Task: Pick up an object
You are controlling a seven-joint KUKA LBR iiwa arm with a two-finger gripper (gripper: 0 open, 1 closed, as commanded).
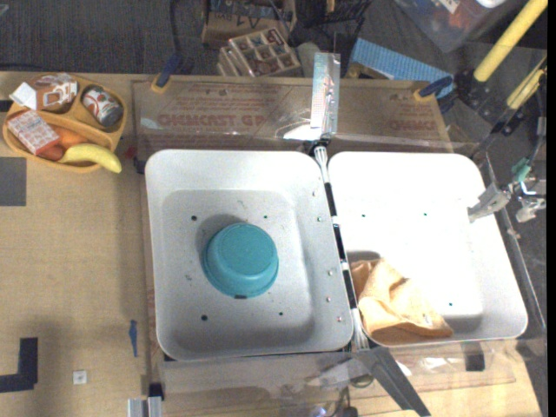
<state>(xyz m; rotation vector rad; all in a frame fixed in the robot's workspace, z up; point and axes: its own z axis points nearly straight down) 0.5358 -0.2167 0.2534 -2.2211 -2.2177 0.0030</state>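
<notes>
So the fingers (pixel 484 205) are hanging at the far right edge of the right bin (pixel 408 181), and honestly I can't tell from here whether they're spread or pinched, it's just a bit of grey metal poking in. Closest thing to them is the orange cloth (pixel 395 307), crumpled up in the near corner of that same bin, off to the left of the fingers and toward the front, right by the divider. It looks light and floppy, so I'd guess you come straight down on one of the raised folds in the middle and pinch a bunch; go for a flat edge and it probably just slides away. The other option is the teal bowl (pixel 241 260), well away from the fingers, sitting upside down in the middle of the left bin (pixel 174 181). It looks stiff, smooth plastic, likely slippery, and rim-down there's nothing obvious to grab.
</notes>
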